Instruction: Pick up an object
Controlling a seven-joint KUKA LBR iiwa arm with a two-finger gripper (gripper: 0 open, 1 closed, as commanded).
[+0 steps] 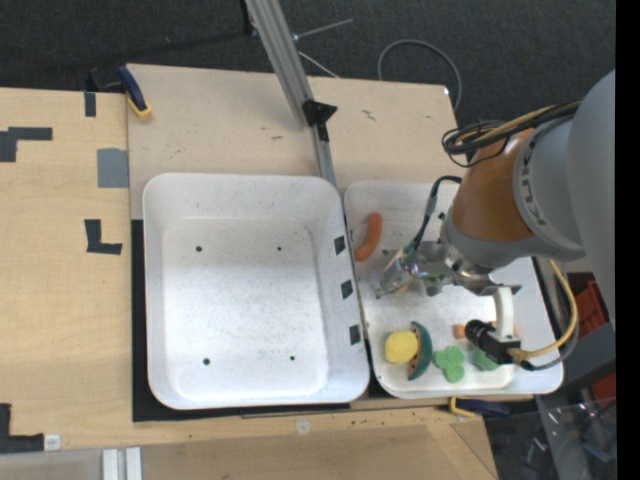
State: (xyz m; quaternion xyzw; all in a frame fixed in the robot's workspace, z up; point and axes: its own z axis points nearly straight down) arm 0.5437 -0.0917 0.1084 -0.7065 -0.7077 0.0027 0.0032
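My gripper [392, 278] hangs low over the middle of the right bin [400, 196], pointing toward its left wall. An orange sausage-shaped piece [368, 236] lies just up and left of it, apart from it. Below the gripper, near the bin's front, sit a yellow ball [401, 346] and a dark green curved piece [421, 352] touching the ball's right side. Further right are a light green lump [451, 362], another green piece [486, 359] and a small orange bit [460, 330]. The wrist hides part of the bin floor behind the gripper.
The left bin [160, 268] is larger and lies beside the right one, sharing a raised wall [345, 268]. A slanted metal post [285, 58] stands behind the bins. Cables [560, 318] loop off the wrist over the right bin's right edge.
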